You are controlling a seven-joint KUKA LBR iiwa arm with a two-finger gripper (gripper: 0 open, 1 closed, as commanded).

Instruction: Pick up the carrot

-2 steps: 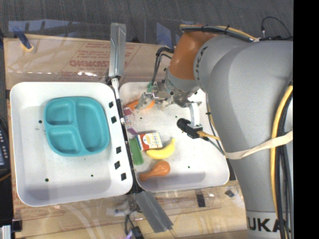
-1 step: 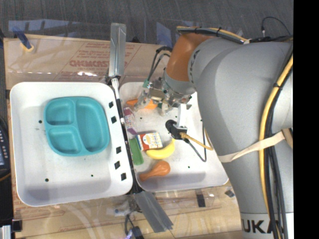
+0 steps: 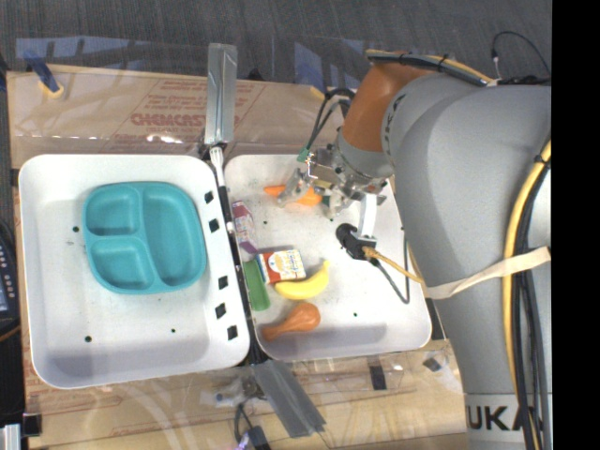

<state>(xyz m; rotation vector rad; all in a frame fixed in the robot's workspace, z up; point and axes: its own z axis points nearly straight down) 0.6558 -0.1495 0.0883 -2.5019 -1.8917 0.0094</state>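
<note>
Fingers: can't tell if open or closed, wrist hardware blurs them. Gripper [image 3: 314, 187] sits low in far part of right bin [image 3: 412, 322], right over the carrot [image 3: 284, 194]. Carrot lies flat near bin's far wall, long axis approx left-right, one end poking out left of gripper; rest hidden. Nearer: juice box [image 3: 284, 264], banana [image 3: 305, 283], green stick [image 3: 257, 282], orange pear-shaped toy [image 3: 294, 320]. Left bin [image 3: 47, 345] w/ teal divided tray [image 3: 145, 236].

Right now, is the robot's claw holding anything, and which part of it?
Cannot be told. The gripper is down at the small orange carrot in the right white bin, hiding any hold.
</note>
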